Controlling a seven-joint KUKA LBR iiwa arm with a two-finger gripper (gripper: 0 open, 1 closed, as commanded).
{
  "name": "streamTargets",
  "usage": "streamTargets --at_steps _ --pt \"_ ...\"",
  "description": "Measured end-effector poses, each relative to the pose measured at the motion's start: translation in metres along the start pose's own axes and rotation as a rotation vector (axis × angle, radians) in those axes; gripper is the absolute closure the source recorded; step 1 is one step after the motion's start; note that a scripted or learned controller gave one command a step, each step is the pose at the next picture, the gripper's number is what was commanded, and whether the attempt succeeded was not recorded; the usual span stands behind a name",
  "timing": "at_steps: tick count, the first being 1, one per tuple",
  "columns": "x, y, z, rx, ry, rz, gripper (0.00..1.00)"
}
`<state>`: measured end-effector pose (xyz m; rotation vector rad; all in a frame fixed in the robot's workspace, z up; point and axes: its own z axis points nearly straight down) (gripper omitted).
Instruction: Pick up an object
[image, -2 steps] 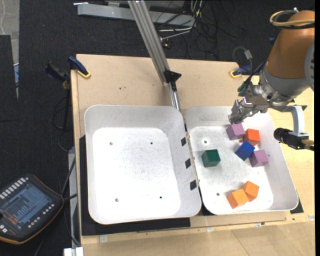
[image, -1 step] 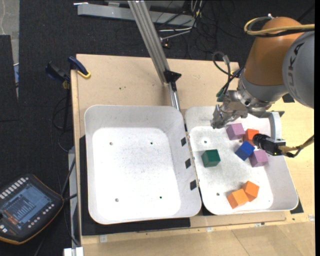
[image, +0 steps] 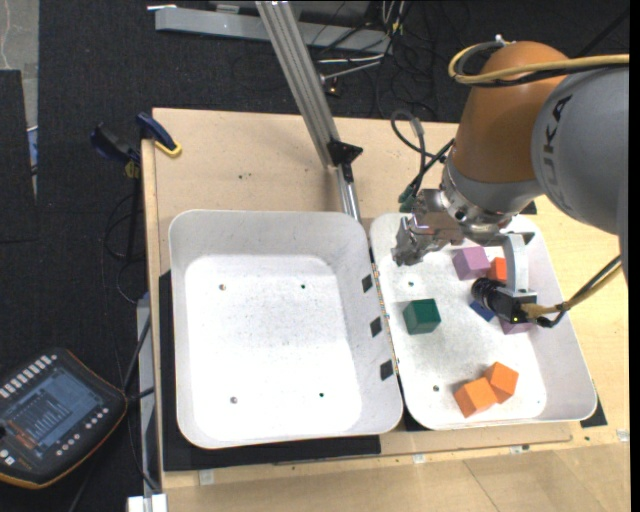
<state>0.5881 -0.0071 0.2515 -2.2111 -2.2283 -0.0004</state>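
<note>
At the far left, a teach pendant (image: 45, 412) with a lit screen is seen lying on the dark floor beside the counter (image: 250, 150). Blue and yellow clamps (image: 140, 140) are fixed at the counter's upper left corner. The left bin (image: 200, 240) is set on the counter, its speckled white floor showing a few small dark holes. A slanted metal pole (image: 305, 85) is seen running from the top of the view down to the seam between the two bins.

The right bin (image: 560, 400) is placed touching the left one along its inner edge. A green cube (image: 422, 316) is found near the middle of this bin, standing apart from the other things. Two orange blocks (image: 487, 389) are seen touching one another near the bin's lower right part. A purple block (image: 470, 263) lies in the upper part of the bin, with a small orange piece (image: 498, 268) just beside it on its right. A blue piece (image: 484, 310) and another purple piece (image: 516, 322) are partly hidden near the right wall.

The arm (image: 560, 130) is extended in from the right, and its end effector (image: 408, 248) is positioned over the upper left part of the right bin, above the green cube and left of the purple block. Whether the end effector is released or clenched cannot be told, and nothing is seen held in it.
</note>
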Motion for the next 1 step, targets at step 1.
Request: streamTargets --at_steps 1 --pt "0.0571 -0.0077 -0.004 -0.001 0.0 -0.001 1.0"
